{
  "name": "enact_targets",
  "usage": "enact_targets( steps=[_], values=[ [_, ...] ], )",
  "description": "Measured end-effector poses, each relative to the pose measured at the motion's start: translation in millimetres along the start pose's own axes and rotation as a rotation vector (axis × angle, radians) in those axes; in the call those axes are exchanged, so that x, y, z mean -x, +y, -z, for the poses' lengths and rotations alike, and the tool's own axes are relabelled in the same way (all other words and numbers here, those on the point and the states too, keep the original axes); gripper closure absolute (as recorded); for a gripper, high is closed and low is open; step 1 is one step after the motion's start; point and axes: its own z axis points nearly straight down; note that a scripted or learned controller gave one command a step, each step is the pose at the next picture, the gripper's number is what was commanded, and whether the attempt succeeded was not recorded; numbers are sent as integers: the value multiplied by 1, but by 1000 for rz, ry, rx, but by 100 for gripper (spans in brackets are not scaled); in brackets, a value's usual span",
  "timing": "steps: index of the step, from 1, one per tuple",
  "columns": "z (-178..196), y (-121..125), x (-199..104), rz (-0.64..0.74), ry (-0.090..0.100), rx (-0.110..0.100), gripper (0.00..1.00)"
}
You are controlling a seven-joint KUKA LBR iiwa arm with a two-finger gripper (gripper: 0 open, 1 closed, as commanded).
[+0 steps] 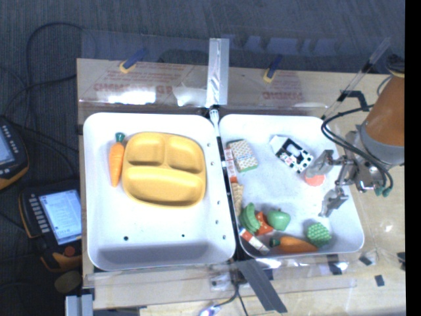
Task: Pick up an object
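Red piece [315,178]: a small reddish object is seen lying on the floor of the right bin [289,125], just beside the upper finger; it is judged the likeliest thing to be picked, being the nearest to the jaws.
Gripper [332,180]: it is held over the right side of the right bin, with two fingers seen spread well apart and nothing between them.
Risk, miss: the red piece lies off to one side of the gap and not within it, so a straight closing could be made on air.
Risk, push: the piece could be nudged away by the upper finger if the descent is made without recentring.
Risk, wall: the lower finger is seen close to the bin's right wall, so a scrape against it could be caused.
Black-and-white box [292,154]: lying beyond the red piece, near the upper finger; it could be caught by mistake.
Green ball [318,232]: below the lower finger, apart from it.
Patterned packet [242,155]: far across the bin from the jaws.
Vegetable heap [266,221]: a crowded cluster near the front wall, well apart from the jaws.
Left bin [158,239]: a yellow tray [164,168] and a carrot [116,160] are held there, out of the way.
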Motion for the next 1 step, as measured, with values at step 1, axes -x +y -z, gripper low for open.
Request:
enact_targets(
  steps=[1],
  values=[
    [-87, -17, -13, 334, -13, -4, 0]
  ],
)
